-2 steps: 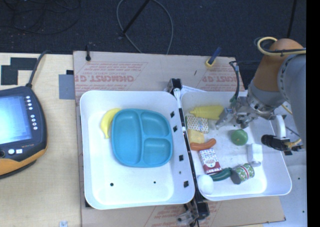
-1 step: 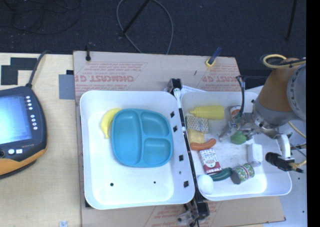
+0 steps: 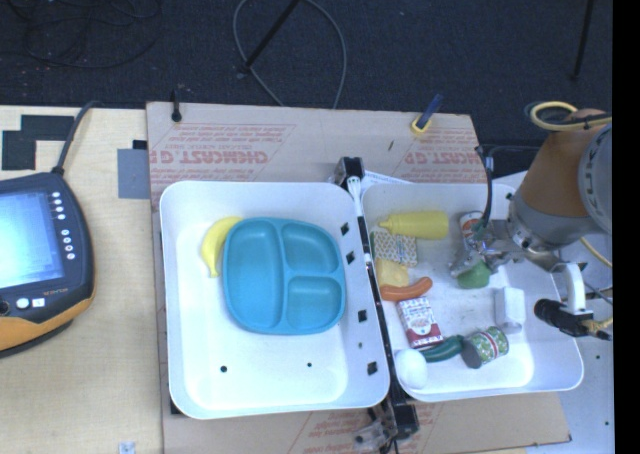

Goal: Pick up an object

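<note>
My gripper (image 3: 470, 263) reaches down into the right bin (image 3: 553, 364) from the right, low over its upper middle part. A small green object (image 3: 476, 276) lies right at the gripper's tip, and I cannot tell whether it is touched. To the left lie a yellow mustard bottle (image 3: 415, 225), a hot dog (image 3: 405, 290) and a red carton (image 3: 420, 320). Near the front are a dark green vegetable (image 3: 441, 350), a green-labelled can (image 3: 487, 346) and a white egg (image 3: 411, 368). A white block (image 3: 509, 304) lies below the gripper.
The left bin (image 3: 182, 342) holds a blue divided plate (image 3: 283, 275) with a yellow banana (image 3: 214, 242) at its left edge. A teach pendant (image 3: 35, 252) lies on the bench at far left. The arm's grey and orange body (image 3: 560, 187) stands over the right bin's far right corner.
</note>
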You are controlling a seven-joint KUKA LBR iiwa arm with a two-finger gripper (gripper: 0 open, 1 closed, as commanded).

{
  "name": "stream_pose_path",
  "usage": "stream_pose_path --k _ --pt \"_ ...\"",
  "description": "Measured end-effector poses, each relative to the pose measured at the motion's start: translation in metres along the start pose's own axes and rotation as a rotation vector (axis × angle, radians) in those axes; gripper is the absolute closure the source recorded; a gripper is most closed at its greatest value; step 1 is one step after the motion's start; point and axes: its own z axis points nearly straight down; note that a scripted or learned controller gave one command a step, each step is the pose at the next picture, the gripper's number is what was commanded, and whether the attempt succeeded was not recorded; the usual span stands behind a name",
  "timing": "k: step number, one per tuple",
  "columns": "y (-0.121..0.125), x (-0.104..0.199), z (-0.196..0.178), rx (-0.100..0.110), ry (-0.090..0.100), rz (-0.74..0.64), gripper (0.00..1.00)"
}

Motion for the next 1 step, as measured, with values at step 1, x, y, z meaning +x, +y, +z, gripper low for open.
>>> stream_pose_path --k 1 --pt "-0.0307 0.0769 0.0094 -0.003 -0.002 -0.003 1.0"
